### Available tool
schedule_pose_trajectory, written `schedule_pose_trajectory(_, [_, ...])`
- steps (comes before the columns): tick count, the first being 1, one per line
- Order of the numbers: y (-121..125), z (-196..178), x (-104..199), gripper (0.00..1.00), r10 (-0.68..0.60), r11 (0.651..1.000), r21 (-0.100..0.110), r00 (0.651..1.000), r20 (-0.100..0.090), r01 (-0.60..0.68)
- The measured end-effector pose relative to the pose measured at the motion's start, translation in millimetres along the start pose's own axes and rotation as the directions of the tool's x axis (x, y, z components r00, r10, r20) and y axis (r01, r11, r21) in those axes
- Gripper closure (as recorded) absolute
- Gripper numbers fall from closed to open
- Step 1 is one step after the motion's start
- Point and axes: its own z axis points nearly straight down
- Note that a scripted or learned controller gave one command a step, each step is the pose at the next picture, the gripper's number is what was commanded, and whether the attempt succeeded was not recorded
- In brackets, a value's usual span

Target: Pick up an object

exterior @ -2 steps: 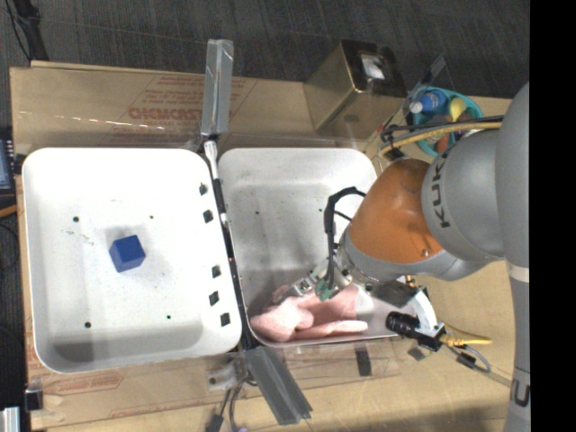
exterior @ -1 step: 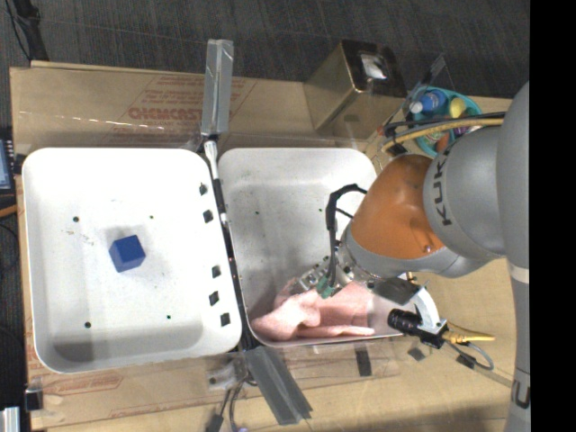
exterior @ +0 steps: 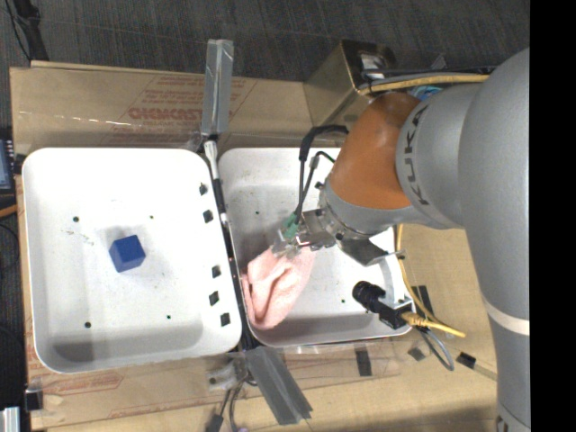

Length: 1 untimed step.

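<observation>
A pink cloth [exterior: 274, 286] lies crumpled in the right bin [exterior: 261, 187], against its near left corner. My gripper [exterior: 294, 238] hangs right over the cloth's upper end and looks to be touching it; the wrist hides how it meets the cloth. A blue cube [exterior: 127, 252] sits alone in the left bin [exterior: 54, 187], left of centre.
The arm's grey and orange body covers the right bin's far right part. A raised divider with black clips [exterior: 216, 241] separates the two bins. Cardboard [exterior: 108, 97] lies behind the bins.
</observation>
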Motion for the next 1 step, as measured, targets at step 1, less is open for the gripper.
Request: schedule_pose_trajectory(1, [-0.1,0.0,-0.2,0.00,0.001,1.000,0.000,1.000,0.000,-0.001])
